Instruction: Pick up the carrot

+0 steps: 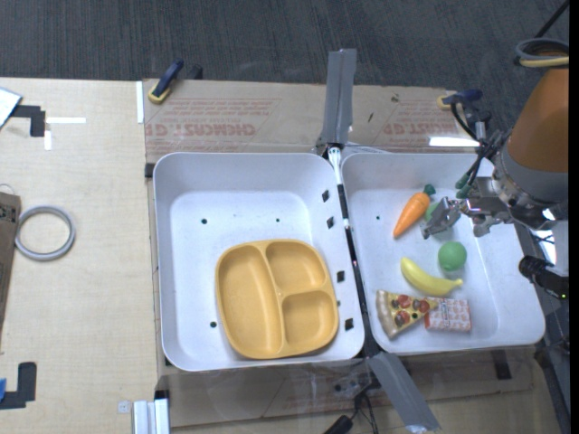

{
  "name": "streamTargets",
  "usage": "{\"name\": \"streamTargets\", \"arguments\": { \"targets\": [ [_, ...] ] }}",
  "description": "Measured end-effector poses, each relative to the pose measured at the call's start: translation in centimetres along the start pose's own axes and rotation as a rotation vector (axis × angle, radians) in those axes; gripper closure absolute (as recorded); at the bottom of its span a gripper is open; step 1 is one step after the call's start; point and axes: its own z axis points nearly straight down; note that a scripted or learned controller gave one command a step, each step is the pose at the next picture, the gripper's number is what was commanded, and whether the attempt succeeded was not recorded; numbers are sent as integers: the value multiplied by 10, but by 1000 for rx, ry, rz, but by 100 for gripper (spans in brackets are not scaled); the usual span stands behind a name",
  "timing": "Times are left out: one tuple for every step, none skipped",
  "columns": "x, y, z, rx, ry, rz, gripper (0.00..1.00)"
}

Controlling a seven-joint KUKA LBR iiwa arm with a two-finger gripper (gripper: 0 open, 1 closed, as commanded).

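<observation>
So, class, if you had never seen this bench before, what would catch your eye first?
Probably the yellow divided plate, alone in the left bin. Next comes the colourful play food in the right bin: a carrot, a banana, a green ball and a pizza slice. The gripper hangs just right of the carrot.

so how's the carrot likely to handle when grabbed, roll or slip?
The carrot looks like a smooth toy, so probably stiff and light. Its tapered round body lying flat on the white bin floor may roll or squirt out of a pinch. The pincer sits just beside it, so a nudge could shift it.
</observation>
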Motion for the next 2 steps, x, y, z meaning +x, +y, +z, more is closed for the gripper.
{"name": "streamTargets", "arguments": {
  "targets": [
    [26,68,77,-2,-1,-157,0],
    [42,32,29,-1,-1,-15,0]
  ]
}}
